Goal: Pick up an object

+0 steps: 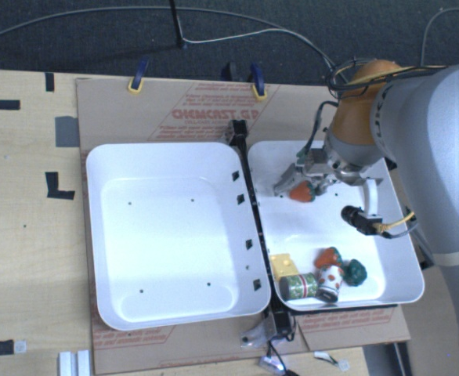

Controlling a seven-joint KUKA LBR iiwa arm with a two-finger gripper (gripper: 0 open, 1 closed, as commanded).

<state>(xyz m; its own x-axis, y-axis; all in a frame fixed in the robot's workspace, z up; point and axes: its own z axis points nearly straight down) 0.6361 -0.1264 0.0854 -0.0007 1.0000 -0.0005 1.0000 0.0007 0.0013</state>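
Observation:
My gripper hangs low over the upper middle of the right bin. It looks open, with one grey finger reaching out to the left. A small red-orange object lies on the bin floor right under the gripper, partly covered by it, and the left finger stands a little apart from it. In the bin's near corner lie a yellow block, a green can on its side, a red-orange piece, a white and red piece and a teal piece.
The left bin sits beside the right one, with a black divider between them. A black connector and cable hang from the arm over the right bin. Blue clamps hold the cardboard base at the back.

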